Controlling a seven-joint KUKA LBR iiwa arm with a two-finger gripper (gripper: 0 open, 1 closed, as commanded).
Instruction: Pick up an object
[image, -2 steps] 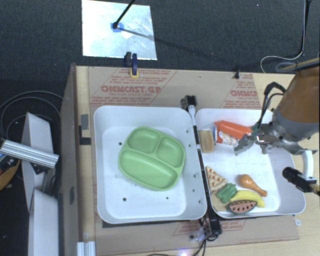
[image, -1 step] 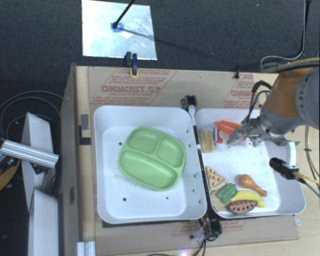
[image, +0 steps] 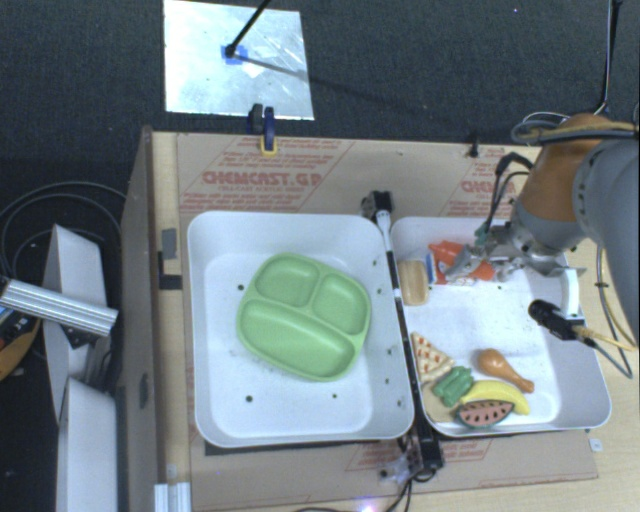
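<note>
My gripper (image: 472, 265) hangs low over the back of the right bin (image: 585, 400), right beside an orange toy (image: 445, 249) with a blue piece at its left edge. The gripper hides part of that toy, and I cannot tell whether they touch. A tan block (image: 412, 281) lies against the bin's left wall. Along the front of the bin lie a pizza slice (image: 430, 353), a green vegetable (image: 451, 385), a drumstick (image: 503, 369), a banana (image: 497, 396) and a watermelon slice (image: 483, 413).
The left bin (image: 215, 300) holds a green divided plate (image: 304, 315). A ridge (image: 395, 300) separates the two bins. The grey arm with its orange band (image: 560, 190) comes in from the right above the right bin's back corner. Cables (image: 600, 340) run along that bin's right side.
</note>
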